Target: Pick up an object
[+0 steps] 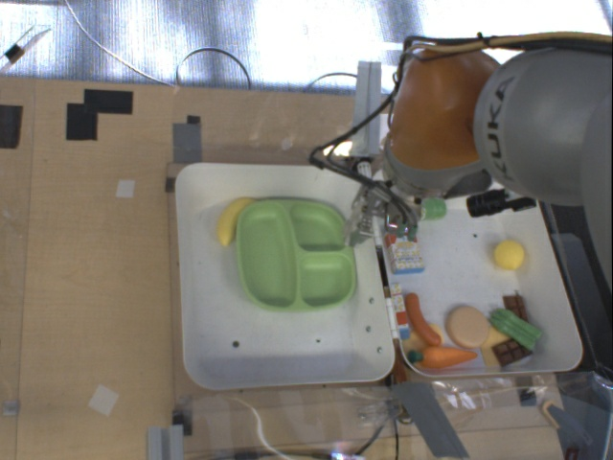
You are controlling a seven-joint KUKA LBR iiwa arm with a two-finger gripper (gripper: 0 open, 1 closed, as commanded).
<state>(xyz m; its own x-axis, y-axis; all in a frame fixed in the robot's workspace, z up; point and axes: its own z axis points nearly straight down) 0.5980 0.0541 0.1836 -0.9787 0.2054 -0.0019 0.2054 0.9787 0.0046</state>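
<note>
My gripper (376, 223) hangs low over the divide between the two bins, at the upper right corner of a green divided plate (292, 254). A small white, blue and red box (406, 256) lies just right of and below it in the right bin (556, 286). I see nothing held in it. A green piece (434, 209) peeks out beside the wrist. A yellow lemon (509, 254) sits farther right. The grey arm with its orange band (436, 113) covers the top of the right bin.
A banana (230, 220) lies at the plate's left edge in the left bin (287, 357). Crowded in the right bin's front corner are a carrot (445, 357), a sausage (421, 319), a round biscuit (468, 326), a green pod (518, 327) and chocolate pieces (515, 305).
</note>
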